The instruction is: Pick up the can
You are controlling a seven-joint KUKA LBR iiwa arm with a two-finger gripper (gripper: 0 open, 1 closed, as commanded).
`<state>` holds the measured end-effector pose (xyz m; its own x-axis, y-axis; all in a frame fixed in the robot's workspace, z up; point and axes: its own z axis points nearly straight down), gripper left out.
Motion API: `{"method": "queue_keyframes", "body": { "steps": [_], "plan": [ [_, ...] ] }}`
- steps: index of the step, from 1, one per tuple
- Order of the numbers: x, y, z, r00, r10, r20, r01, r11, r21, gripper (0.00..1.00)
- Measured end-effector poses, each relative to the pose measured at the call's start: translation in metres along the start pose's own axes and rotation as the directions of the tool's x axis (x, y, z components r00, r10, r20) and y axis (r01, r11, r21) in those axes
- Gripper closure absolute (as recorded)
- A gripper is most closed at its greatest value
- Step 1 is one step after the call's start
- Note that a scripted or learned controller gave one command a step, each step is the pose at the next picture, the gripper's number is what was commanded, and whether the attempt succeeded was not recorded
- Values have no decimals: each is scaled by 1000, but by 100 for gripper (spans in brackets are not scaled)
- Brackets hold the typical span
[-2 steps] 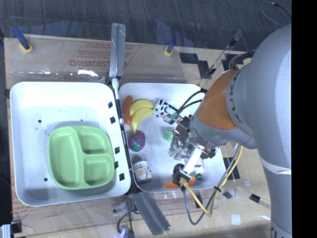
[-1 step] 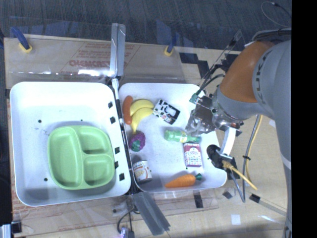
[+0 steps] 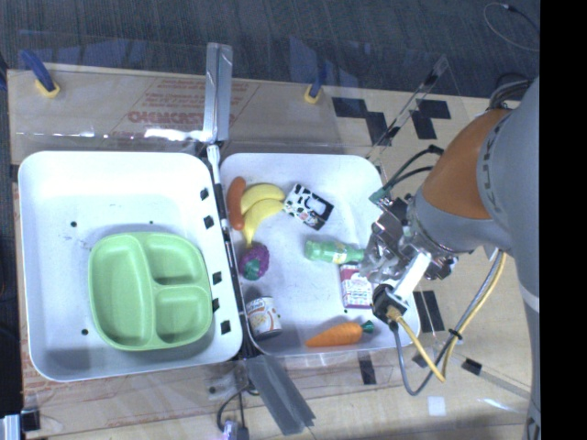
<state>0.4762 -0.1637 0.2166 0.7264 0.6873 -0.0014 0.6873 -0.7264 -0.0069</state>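
Observation:
The can [image 3: 262,317] is small, with a pale label and a dark top, standing in the right bin's near left corner. My gripper [image 3: 374,262] hangs over the right side of the same bin, above a red-and-white pouch [image 3: 355,291] and beside a green bottle [image 3: 328,251]. It is well to the right of the can and apart from it. Nothing shows between its fingers.
The right bin [image 3: 284,168] also holds yellow bananas [image 3: 258,209], an orange-red piece [image 3: 237,198], a purple fruit [image 3: 254,260], a black-and-white carton [image 3: 308,206] and a carrot [image 3: 335,335]. The left bin [image 3: 55,191] holds a green divided tray [image 3: 151,290].

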Motion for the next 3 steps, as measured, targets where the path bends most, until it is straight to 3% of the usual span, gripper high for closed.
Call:
{"method": "queue_keyframes", "body": {
  "steps": [1, 2, 3],
  "plan": [
    [-13, 13, 7, 887, 461, -1, -461, 887, -1, 100],
    [-31, 33, 14, 854, 520, -1, -520, 854, -1, 100],
    [-31, 32, 17, 899, 437, 1, -437, 899, 4, 100]
  ]
}}
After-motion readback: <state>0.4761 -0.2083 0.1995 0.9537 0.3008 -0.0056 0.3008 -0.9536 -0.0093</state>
